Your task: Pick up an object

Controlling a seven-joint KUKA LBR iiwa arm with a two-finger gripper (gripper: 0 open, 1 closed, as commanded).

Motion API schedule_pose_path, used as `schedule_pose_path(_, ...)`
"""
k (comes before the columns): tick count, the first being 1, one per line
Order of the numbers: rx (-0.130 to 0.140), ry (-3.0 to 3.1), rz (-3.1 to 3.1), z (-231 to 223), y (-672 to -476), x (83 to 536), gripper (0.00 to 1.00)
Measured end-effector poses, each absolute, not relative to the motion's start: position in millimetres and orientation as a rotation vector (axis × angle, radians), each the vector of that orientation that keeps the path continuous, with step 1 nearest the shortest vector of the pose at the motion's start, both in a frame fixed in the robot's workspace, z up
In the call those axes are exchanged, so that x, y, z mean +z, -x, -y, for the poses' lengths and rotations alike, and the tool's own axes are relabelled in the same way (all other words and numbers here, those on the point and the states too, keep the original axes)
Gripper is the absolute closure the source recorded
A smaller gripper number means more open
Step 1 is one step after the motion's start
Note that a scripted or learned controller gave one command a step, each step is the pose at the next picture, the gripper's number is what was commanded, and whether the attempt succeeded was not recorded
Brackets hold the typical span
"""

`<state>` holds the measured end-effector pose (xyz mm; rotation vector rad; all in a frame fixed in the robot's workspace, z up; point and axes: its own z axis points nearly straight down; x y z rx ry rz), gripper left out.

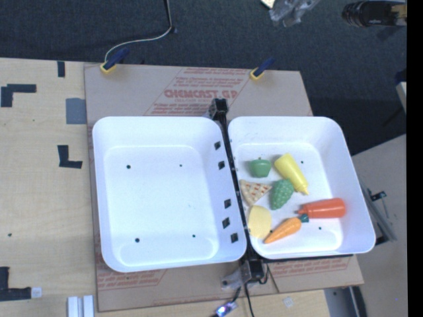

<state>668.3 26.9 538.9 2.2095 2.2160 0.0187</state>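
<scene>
Camera view is showing me the toy food bunched in the right bin (330, 134): orange carrot (284, 230) near its front edge, red pepper (324, 208) beside it, yellow corn (291, 172) and green pepper (260, 168) behind. I am seeing the gripper (297, 2) blurred beyond the bench's far edge, probably parked clear of the bins; its state I cannot tell.

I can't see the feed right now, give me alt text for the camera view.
The right bin holds toy foods: a green pepper, yellow corn, pizza slice, green berry, red-orange pepper, lemon and carrot. The gripper hangs blurred at the top, far above them.
</scene>
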Motion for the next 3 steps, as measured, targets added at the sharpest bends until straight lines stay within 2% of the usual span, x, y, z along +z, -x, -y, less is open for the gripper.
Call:
schedule_pose_path(1,-0.017,-2.232,-2.222,19,-656.3,404,1.00)
schedule_pose_path(2,-0.017,-2.231,-2.225,44,-631.8,300,1.00)
schedule_pose_path(3,0.014,-2.211,-2.218,34,-648.1,451,1.00)
